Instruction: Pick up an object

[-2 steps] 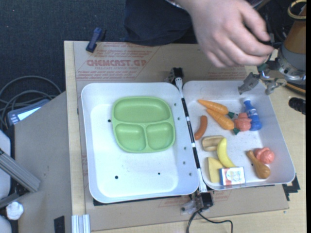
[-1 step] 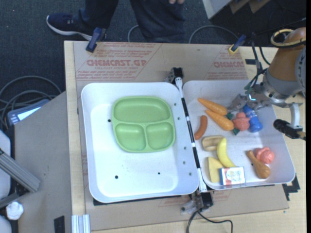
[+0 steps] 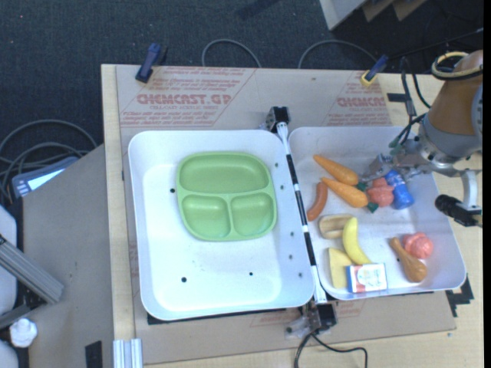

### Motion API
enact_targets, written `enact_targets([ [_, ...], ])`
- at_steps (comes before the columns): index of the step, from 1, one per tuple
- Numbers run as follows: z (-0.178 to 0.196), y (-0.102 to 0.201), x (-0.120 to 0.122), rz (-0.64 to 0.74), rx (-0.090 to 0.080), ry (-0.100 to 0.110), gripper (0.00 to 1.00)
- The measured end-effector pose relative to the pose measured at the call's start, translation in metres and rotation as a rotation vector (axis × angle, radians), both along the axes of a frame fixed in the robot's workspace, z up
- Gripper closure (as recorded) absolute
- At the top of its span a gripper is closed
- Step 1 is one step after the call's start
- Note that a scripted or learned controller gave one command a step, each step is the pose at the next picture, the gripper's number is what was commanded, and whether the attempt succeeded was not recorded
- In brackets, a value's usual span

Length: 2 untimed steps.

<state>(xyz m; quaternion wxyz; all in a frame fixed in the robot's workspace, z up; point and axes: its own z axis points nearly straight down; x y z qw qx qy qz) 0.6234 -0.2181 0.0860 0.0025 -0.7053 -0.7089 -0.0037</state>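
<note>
Pincer (image 3: 389, 169) over upright blue bottle (image 3: 400, 192)

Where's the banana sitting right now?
In the camera view the banana lies in the right bin, near its front, between the tan piece at its upper left and the small carton below it.

Two shallow white bins (image 3: 153, 228) (image 3: 453, 259), one green three-compartment plastic tray (image 3: 226, 194), two orange toy carrots (image 3: 336, 169) (image 3: 345, 193), one yellow toy banana (image 3: 352, 241).
</note>
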Motion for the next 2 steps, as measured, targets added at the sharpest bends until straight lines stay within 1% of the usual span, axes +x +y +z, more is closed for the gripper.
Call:
enact_targets([
  [1,0.01,-0.003,-0.001,-0.001,-0.008,-0.001,1.0],
  [2,0.01,0.063,0.041,-0.004,-0.008,0.001,1.0],
])
